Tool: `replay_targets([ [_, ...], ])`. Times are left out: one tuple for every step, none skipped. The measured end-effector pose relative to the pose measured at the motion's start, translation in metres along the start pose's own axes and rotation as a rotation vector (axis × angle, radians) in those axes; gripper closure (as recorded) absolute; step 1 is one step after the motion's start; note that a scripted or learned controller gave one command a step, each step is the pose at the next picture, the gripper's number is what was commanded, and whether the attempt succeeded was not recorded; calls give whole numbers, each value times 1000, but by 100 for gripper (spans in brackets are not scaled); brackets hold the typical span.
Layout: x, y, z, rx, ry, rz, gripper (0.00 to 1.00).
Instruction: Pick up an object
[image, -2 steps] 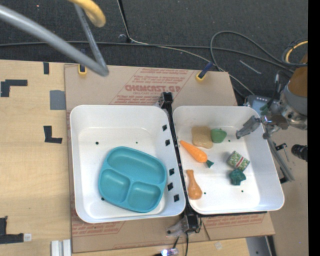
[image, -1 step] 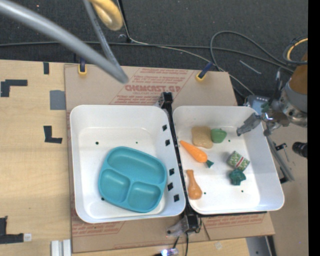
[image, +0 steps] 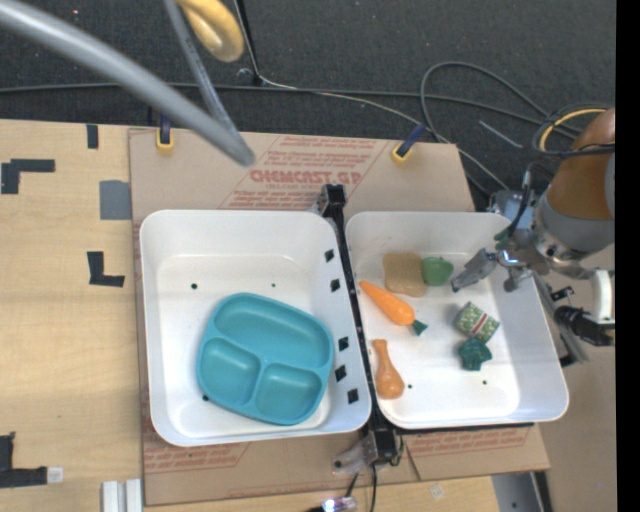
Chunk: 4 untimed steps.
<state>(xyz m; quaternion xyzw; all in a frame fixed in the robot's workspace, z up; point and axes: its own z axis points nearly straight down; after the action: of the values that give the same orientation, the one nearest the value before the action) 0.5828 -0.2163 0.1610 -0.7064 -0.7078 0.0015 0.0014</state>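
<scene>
The right white bin (image: 530, 400) holds several small toys. A tan block (image: 403, 272) and a green pepper-like piece (image: 436, 270) lie at its back. An orange carrot (image: 388, 303) lies in the middle and an orange gourd (image: 386, 370) at the front left. A green, white and red cylinder (image: 477, 321) and a dark green broccoli-like piece (image: 474, 353) sit at the right. My gripper (image: 488, 274) hangs over the bin's right side, just behind the cylinder and right of the pepper. It is open and nothing is between its fingers.
The left white bin (image: 170, 260) holds a blue divided plate (image: 265, 358). A black divider (image: 345, 300) runs between the bins. Cables (image: 480, 110) lie behind the right bin. A grey pole (image: 130, 70) crosses the upper left.
</scene>
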Motion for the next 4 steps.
replay_targets([
  [-5, -4, 46, 1, 0, 1, 0],
  [-4, -3, 77, -4, -2, 0, 0],
  [-5, -2, 64, -10, -6, -1, 100],
  [-1, 1, 2, -7, -1, 0, 100],
])
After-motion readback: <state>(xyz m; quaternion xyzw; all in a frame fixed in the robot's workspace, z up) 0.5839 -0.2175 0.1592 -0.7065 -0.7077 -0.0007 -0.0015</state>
